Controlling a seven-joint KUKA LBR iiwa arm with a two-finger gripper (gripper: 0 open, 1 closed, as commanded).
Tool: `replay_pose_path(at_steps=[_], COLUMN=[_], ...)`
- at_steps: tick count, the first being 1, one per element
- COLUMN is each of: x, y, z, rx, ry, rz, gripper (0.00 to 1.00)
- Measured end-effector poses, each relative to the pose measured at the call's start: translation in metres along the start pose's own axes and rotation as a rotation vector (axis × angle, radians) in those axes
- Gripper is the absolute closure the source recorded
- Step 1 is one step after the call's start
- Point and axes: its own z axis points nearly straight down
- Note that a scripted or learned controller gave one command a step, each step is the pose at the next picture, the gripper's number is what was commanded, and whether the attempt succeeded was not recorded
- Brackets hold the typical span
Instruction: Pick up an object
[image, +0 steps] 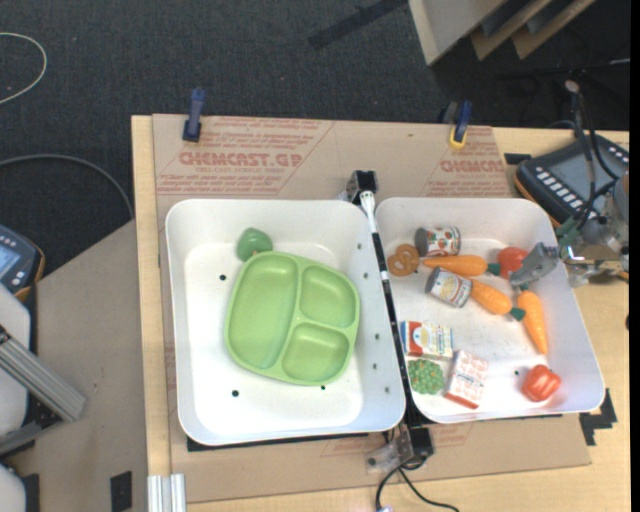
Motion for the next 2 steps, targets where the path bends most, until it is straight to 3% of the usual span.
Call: replay_pose_path(at_steps=[1, 2], x=[0.030, 0.111], y=[-0.043, -0.044], z=[-0.076, 0.067], rx=[-0.005, 0.014], ry=[-0.001, 0.006], rz=[-0.003, -0.007], gripper=[0.00, 0.00])
